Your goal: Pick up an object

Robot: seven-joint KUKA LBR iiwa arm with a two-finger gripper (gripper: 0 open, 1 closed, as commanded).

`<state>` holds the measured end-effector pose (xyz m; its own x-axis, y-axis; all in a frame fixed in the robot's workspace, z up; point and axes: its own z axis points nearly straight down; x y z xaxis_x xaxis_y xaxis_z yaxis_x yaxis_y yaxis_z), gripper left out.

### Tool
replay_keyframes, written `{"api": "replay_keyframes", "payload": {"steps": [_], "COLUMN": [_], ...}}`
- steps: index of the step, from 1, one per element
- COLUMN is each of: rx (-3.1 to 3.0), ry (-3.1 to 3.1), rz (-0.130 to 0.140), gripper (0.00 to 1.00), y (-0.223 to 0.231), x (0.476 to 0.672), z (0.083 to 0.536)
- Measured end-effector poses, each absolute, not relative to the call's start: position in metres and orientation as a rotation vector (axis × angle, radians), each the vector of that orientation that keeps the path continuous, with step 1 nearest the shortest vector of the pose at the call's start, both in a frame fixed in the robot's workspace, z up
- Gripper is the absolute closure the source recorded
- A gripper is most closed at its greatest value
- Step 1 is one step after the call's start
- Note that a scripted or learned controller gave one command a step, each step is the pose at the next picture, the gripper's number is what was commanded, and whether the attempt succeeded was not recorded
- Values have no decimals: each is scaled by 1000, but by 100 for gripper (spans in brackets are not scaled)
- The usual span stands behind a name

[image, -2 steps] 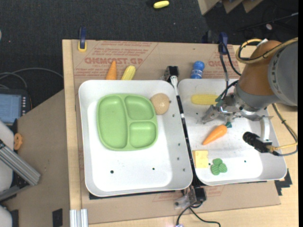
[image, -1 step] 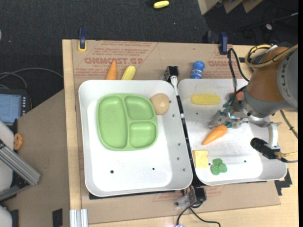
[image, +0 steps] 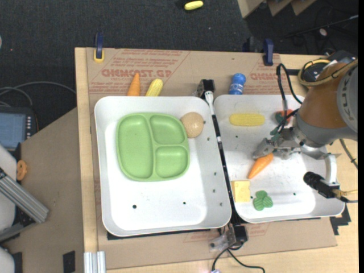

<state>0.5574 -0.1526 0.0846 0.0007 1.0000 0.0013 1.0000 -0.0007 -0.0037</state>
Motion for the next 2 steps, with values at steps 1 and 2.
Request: {"api": "replay_keyframes", "payload": {"steps": [1,2], "rx": [-2222,-2213], "ry": [-2220,-2235], "rz": [-1,-12], "gripper": [100,100], "y": [-152,-56], "x": [559,532], "z": [95,190]}}
